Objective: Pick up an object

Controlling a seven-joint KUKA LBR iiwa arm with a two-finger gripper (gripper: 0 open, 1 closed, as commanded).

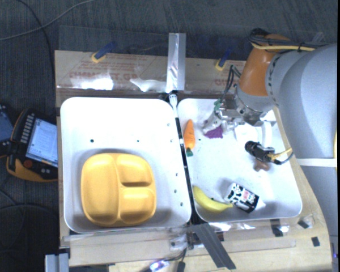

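1. Tool [222, 117]: low over the back part of the right bin [283, 205], near the back wall and left of that bin's middle. Apart or together: cannot tell from this slant.
2. Just in front of the tool, on the bin floor: a small purple piece [214, 132], the nearest thing for picking. Touching the tool or only beside it: cannot tell.
3. Further left, against the right bin's left wall: a carrot [188, 135], orange with a green end, lying lengthwise along the wall and apart from the purple piece.
4. Well apart from the tool, at the right bin's front: a banana [209, 202] curving along the front-left corner, and just to its right a black-and-white pack [242, 196], tilted, close to the banana's tip.
5. Left bin [113, 123], side by side with the right one: a yellow tray [119, 187] with three compartments, in the front half and upright. White floor bare behind it.
6. Arm [309, 101]: grey and bulky, reaching in from the right over the right bin's right edge, bent down towards the back of the bin, with the orange band [255, 72] just above the wrist.
7. Counter [130, 67]: a brown board behind both bins, with a blue clip [103, 51] at its back edge and a metal strip [176, 61] in line with the gap between the bins.
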